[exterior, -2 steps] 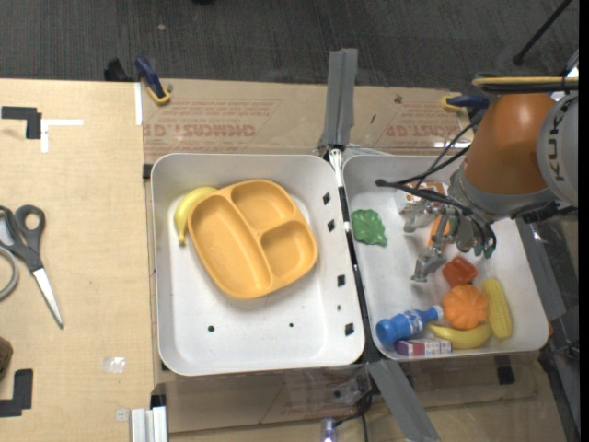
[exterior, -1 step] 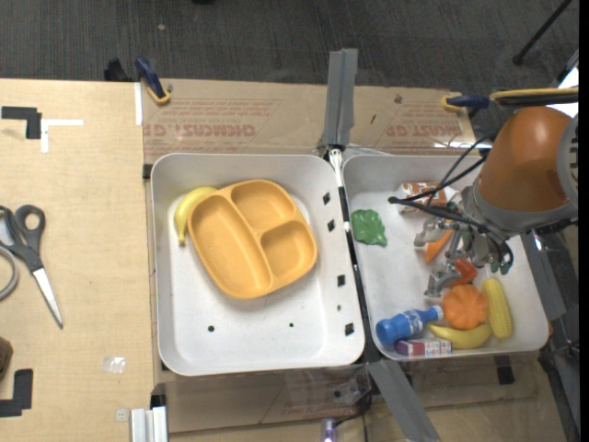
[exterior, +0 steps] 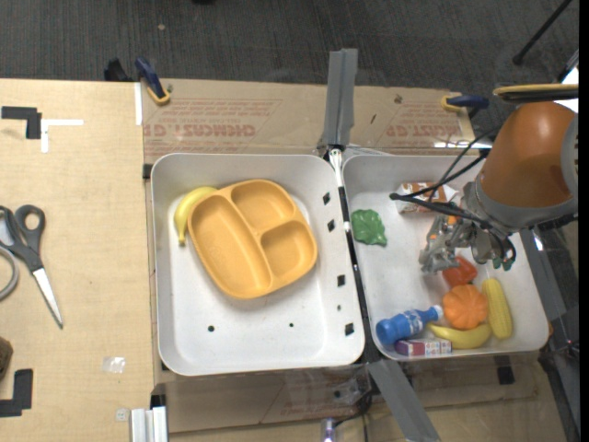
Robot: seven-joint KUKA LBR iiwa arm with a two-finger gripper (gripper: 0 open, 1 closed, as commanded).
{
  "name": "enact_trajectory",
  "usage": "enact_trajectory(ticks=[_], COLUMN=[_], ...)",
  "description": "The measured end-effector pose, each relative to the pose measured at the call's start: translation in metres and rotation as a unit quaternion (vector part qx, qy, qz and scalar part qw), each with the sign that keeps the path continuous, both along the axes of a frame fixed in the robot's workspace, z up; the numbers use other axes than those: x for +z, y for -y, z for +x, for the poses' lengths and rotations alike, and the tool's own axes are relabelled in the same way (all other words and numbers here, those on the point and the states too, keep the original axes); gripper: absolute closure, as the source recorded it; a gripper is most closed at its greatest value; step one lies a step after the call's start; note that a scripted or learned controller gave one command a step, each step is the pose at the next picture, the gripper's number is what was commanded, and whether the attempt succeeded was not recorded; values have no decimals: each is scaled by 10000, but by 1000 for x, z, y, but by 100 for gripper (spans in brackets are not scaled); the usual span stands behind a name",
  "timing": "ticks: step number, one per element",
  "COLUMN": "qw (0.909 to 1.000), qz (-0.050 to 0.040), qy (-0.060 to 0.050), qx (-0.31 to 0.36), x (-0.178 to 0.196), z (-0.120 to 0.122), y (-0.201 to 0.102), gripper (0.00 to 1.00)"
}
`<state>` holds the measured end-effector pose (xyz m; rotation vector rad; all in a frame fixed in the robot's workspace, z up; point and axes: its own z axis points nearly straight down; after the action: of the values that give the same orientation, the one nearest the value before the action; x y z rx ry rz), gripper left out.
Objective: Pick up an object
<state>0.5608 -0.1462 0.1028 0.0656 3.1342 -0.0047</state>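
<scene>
Gripper (exterior: pixel 440 258) over red item (exterior: pixel 459 271) (blurred, long axis unclear).

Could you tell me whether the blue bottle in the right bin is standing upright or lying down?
Lying down. The blue bottle rests on its side on the right bin floor, beside the banana.

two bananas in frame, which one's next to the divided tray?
The yellow banana in the left bin, against the orange tray. The other banana lies in the right bin.

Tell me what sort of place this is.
Likely a robot lab test bench: two white bins holding toy food such as a banana, a robot arm reaching in, and scissors on the plywood top.
</scene>
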Motion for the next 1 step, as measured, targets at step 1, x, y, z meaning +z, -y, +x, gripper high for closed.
enact_trajectory(ticks=[1], qw=[9949], qz=[21], qy=[-25], qx=[-1010], x=[-11], z=[-82], y=[13], gripper=[100])
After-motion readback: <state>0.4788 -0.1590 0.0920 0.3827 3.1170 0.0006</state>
